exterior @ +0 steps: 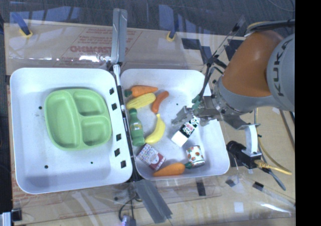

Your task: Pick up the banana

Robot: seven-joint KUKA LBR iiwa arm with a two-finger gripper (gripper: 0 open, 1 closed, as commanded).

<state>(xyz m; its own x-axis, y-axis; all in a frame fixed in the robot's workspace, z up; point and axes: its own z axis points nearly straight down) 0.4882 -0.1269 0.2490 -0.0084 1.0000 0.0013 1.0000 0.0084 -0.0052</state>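
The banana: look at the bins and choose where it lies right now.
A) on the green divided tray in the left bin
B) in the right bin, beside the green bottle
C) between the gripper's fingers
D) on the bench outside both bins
B: the banana lies on the floor of the right bin, just right of the green bottle, apart from the gripper.

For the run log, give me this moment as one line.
phase: approach | banana: right bin, untouched | hand: above bin, right of banana | green tray: left bin

Smooth, glossy plastic: banana [157, 130], green divided tray [77, 118], white bins [30, 180]. Gripper [184, 115] of bare grey metal; beside it, a printed milk carton [184, 133].
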